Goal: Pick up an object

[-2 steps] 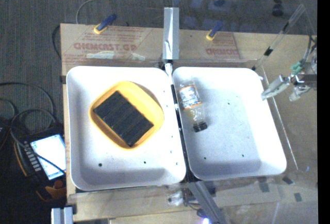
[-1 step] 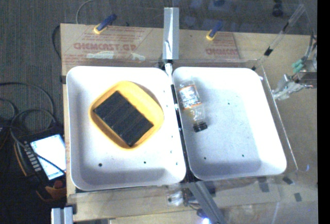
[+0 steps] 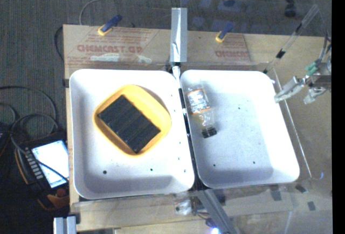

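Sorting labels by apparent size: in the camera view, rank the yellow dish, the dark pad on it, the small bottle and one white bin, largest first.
1. Left white bin.
2. Yellow dish.
3. Dark pad, lying inside the dish's outline.
4. Small bottle, in the right bin by its left wall.

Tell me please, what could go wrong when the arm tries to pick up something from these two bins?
1. The small clear plastic bottle with a dark cap lies on its side close to the left wall of the right white bin; the wall may block one finger, and the round bottle could roll or slip.
2. The flat black ridged slab rests inside the yellow dish in the left white bin; it lies low, so the claw may get little edge to grip.
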You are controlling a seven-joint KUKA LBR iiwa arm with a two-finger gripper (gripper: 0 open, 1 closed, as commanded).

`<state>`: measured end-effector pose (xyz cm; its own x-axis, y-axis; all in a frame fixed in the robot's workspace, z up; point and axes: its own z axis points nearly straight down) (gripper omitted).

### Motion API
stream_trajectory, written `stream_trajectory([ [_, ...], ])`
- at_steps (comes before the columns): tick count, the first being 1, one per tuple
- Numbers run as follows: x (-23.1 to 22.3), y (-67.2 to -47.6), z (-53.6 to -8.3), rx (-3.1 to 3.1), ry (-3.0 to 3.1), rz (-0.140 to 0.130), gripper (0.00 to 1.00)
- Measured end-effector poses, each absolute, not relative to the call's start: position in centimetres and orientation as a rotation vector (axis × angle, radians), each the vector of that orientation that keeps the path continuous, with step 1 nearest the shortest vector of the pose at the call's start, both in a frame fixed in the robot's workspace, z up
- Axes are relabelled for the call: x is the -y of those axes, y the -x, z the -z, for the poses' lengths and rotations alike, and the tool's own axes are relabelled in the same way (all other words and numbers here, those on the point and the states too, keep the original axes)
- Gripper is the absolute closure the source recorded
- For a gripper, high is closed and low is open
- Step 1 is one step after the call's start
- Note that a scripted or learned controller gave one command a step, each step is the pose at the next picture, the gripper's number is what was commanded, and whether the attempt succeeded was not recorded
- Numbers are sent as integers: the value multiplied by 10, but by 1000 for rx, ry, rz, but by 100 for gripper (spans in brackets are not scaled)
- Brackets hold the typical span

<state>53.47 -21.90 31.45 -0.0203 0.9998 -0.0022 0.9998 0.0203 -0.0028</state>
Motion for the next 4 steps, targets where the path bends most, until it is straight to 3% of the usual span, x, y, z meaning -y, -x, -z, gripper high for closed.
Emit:
stream_trajectory([
  [1, 151, -531, -213, 2109, 2324, -4, 0],
  [2, 122, -569, -94, 2109, 2330, 0, 0],
  [3, 112, -578, -93, 2080, 2366, 3, 0],
  [4, 57, -610, -183, 2136, 2303, -7, 0],
])
